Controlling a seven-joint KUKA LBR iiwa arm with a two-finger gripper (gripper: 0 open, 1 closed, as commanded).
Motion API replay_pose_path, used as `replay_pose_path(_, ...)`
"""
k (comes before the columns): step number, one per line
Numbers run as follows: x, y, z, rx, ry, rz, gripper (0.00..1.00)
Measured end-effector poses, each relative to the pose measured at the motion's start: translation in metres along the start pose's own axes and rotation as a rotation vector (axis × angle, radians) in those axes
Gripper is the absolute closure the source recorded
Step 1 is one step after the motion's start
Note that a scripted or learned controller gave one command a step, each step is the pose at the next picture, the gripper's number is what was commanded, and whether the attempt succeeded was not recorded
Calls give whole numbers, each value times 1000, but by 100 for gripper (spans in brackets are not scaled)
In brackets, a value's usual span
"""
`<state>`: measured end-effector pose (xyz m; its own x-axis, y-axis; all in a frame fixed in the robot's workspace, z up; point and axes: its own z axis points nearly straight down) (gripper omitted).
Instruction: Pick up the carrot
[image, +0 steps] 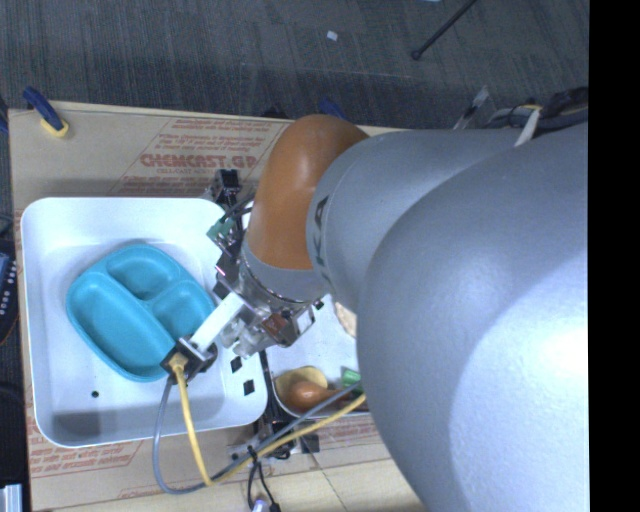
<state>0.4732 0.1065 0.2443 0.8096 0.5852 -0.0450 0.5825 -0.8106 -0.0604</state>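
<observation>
1. At the lower edge of the view, a yellow cable (190, 425) and a clear tube (160, 440) loop down from the wrist over the front rim of the left bin (40, 300) and onto the printed cardboard (180, 160) under the bins.
2. Just right of that, in the near part of the right bin (330, 350), an orange-brown rounded object (300, 388) with a pale yellow patch lies partly under the arm; whether this is the carrot cannot be told, as most of that bin is hidden.
3. A small green piece (349, 377) sits beside it, against the arm's edge.
4. The gripper (250, 335) hangs over the divide between the two bins; its fingers are masked by the wrist hardware, so their state cannot be told.
5. In the left bin, a blue divided tray (135, 305) lies tilted, its near corner touching the white bracket on the wrist.
6. The grey arm (470, 320) with its orange band (295, 190) covers the right bin.
7. Far off, a blue-and-yellow clamp (45, 112) grips the cardboard's back-left corner.
</observation>
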Motion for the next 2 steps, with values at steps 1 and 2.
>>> replay_pose_path(1, 0, -2, -9, 8, -6, -16, 100)
replay_pose_path(2, 0, -4, -18, 17, -12, -31, 100)
